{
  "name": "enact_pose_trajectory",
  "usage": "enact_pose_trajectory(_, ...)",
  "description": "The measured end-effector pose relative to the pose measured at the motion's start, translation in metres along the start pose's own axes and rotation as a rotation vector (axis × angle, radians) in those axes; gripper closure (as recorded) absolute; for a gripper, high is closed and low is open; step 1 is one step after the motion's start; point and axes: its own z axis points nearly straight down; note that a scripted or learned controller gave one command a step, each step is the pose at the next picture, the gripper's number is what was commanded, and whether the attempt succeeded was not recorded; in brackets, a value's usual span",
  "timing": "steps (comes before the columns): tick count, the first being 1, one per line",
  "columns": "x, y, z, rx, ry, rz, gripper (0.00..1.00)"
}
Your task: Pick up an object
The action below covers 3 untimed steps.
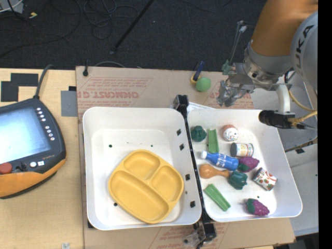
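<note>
My gripper (228, 96) hangs above the far rim of the right bin (290, 191), behind the objects, and nothing shows in its grasp. Several small things lie in that bin: a blue bottle (220, 160), a small can (242, 149), a white and red egg-shaped toy (230, 133), a green stick (212, 139), a dark green toy (197, 134), two purple grape bunches (248, 163) (258, 207), a green pepper (237, 179), an orange spoon-like piece (211, 171), a red and white cup (264, 178) and a green block (217, 197).
The left bin (98, 139) holds a yellow divided plate (146, 184). A green ball (203, 83) rests on the cardboard behind the bins, left of the gripper. A control pendant (26, 144) lies at the far left of the bench.
</note>
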Motion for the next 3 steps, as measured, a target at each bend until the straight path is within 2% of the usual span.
enact_pose_trajectory(1,-0.004,-0.001,-0.003,0.011,-0.002,0.003,1.00)
enact_pose_trajectory(2,0.073,-0.001,-0.022,0.008,0.000,0.002,1.00)
enact_pose_trajectory(3,0.155,0.001,-0.101,0.002,0.002,-0.001,1.00)
